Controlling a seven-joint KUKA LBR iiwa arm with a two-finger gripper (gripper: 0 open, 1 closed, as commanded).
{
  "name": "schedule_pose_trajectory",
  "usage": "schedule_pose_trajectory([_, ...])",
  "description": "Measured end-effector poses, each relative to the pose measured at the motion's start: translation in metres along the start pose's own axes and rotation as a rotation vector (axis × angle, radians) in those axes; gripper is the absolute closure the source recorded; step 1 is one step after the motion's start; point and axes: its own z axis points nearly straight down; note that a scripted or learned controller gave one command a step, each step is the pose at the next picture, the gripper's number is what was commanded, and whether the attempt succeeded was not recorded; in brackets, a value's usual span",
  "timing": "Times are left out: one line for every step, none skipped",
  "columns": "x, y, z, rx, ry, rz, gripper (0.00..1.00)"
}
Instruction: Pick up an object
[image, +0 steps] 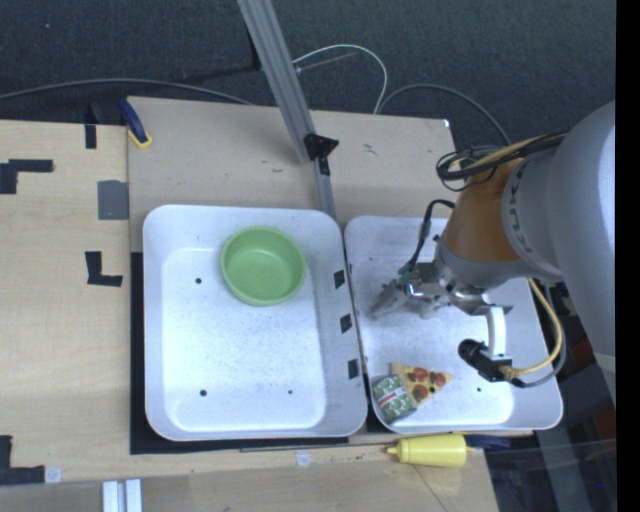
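Two white bins sit side by side on the surface (60, 300), and I'll take the right bin (535, 400) as my landmark. The arm (560, 200) leans over its far half, the biggest thing in sight. Beside it, in the left bin (160, 330), lies a green bowl (263, 264). At the right bin's near edge rests a pizza slice toy (412, 385), and just outside that edge a yellow bottle (432, 451). The tool (392, 298) hangs low over the bin's bare middle; its fingers look spread with nothing between them, though it's blurry. I'd judge it's in the reaching step; next it needs to shift toward the toy and close.
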Motion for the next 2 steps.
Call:
schedule_pose_trajectory([0.001,0.000,-0.010,0.001,0.001,-0.001,1.00])
schedule_pose_trajectory([-0.003,-0.001,-0.073,-0.004,0.000,0.001,1.00])
